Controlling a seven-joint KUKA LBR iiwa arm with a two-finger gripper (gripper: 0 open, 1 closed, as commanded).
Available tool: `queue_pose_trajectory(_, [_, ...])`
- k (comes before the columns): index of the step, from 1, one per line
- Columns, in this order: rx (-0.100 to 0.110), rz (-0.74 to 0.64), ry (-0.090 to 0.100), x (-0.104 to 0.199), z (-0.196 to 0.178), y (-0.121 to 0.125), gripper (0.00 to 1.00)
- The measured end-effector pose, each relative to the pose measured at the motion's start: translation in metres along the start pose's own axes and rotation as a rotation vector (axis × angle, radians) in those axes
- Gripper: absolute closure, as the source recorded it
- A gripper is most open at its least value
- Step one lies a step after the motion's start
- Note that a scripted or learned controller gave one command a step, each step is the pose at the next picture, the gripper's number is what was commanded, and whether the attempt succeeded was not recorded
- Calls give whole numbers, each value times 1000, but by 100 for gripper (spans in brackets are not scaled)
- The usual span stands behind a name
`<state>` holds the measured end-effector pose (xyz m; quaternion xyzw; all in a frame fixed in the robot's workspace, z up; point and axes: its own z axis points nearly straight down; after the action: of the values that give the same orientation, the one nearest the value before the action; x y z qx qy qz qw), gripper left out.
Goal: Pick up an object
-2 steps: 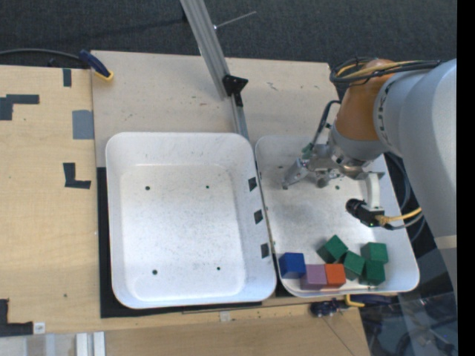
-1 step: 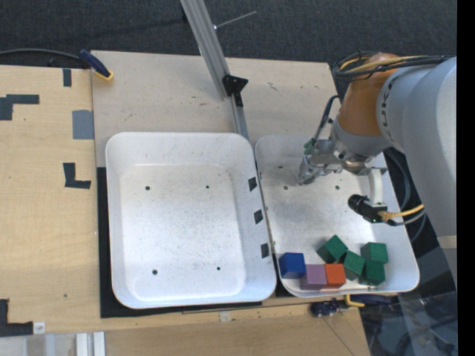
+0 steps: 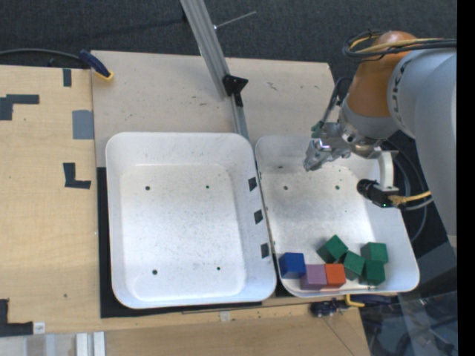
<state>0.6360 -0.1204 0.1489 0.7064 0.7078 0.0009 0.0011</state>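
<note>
From my station I see the end effector (image 3: 319,154) hanging over the upper part of the right bin (image 3: 297,206), toward its 12 o'clock rim. I cannot tell its state at this resolution, and nothing shows in its grip.

The candidate objects lie clustered in that bin's lower corner, at about 5 o'clock from the end effector and well apart from it: a blue block (image 3: 292,264), a purple block (image 3: 316,275) touching an orange block (image 3: 335,274), and three green blocks (image 3: 355,256) packed just beside them. The left bin (image 3: 119,199) sits alongside on the table (image 3: 44,199).

I judge the step in hand to be the approach; no pick has been made. The next move calls for travel toward 5 o'clock, then a descent on a single block. The blue one stands most clear of its neighbours; the green ones look crowded and liable to jam.
</note>
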Motion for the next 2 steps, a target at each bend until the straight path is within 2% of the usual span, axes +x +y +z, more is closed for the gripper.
queue_pose_trajectory(1, [-1,0,0,0,-53,1,100])
queue_pose_trajectory(2, [5,-3,1,47,-52,-1,100])
